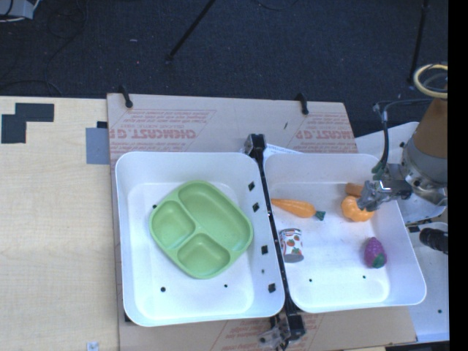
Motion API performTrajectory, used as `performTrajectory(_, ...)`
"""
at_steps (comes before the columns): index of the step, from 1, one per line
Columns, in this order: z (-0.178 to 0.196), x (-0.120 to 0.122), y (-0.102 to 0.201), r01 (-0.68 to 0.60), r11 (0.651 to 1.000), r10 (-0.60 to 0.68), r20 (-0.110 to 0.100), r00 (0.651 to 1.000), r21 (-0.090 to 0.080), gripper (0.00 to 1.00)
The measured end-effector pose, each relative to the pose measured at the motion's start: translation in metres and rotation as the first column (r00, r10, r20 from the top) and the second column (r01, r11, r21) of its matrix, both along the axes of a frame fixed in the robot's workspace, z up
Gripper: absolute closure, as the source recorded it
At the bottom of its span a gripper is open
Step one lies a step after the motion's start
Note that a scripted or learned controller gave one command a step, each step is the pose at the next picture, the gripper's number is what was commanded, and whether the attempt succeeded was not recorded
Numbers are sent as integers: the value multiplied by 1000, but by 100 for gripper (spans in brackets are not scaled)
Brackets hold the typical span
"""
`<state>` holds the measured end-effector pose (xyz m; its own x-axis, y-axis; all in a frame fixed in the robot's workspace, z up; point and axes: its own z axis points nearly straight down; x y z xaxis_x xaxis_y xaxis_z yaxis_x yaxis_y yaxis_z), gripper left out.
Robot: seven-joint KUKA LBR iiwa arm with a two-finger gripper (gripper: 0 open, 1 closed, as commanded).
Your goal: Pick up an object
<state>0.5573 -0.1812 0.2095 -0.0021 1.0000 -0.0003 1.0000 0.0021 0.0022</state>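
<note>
The gripper sits low over the upper right part of the right bin, at the end of the grey arm that comes in from the right. Its metal tip is directly over an orange rounded toy and appears to touch its top, but whether it has hold of that toy, or how wide it stands, cannot be told from this angle. A small orange piece shows just above and behind the tip. To the left, well apart, a toy carrot lies on its side with its green end pointing right. Below the carrot, near the divider between the bins, stands a small can. A purple toy fruit lies below and slightly right of the gripper, near it but apart. The left bin bears a green divided plate
</note>
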Motion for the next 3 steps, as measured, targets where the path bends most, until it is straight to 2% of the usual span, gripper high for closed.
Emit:
performTrajectory(1, 43, 1, -1, 1, 1000, -1, 0, 1000, 0, 100)
performTrajectory(3, 23, -12, 111, -2, 1000, 2, -7, 1000, 3, 100)
